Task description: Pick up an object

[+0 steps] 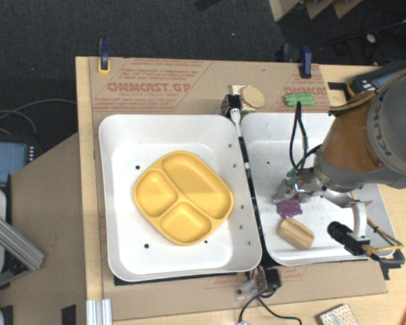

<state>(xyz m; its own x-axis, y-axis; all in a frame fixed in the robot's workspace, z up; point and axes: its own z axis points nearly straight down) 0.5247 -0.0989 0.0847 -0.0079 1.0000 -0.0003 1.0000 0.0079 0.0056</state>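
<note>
My gripper (289,189) hovers over the purple piece (289,207); finger state I cannot tell, so I'd descend straight, centred.

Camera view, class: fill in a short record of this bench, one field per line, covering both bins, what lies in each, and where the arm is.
left bin: holds a yellow divided plate with three compartments
right bin: holds a purple object and a tan wooden block
block position: just below the purple object in the picture
arm: reaches in over the right bin
gripper: low, just above the purple object
</note>
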